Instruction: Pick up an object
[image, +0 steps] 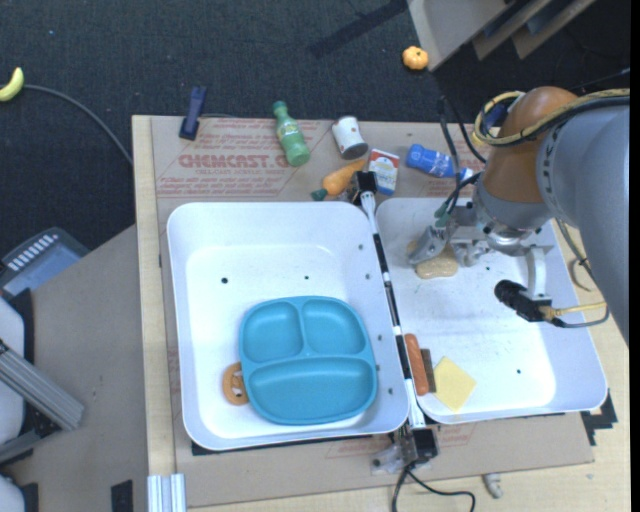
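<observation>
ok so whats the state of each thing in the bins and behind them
blue tray: flat, left bin
pretzel: tucked beside tray
tan piece: lying under the gripper
yellow slice: flat, right bin
green bottle: on its side
blue bottle: on its side

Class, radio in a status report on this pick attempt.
Gripper low in right white bin. Over tan flat piece; grasp unconfirmed. Yellow square block well apart.

Single fixed camera, mounted above the bench (250, 140). It looks down at a slant, taking in both bins (200, 250).
</observation>
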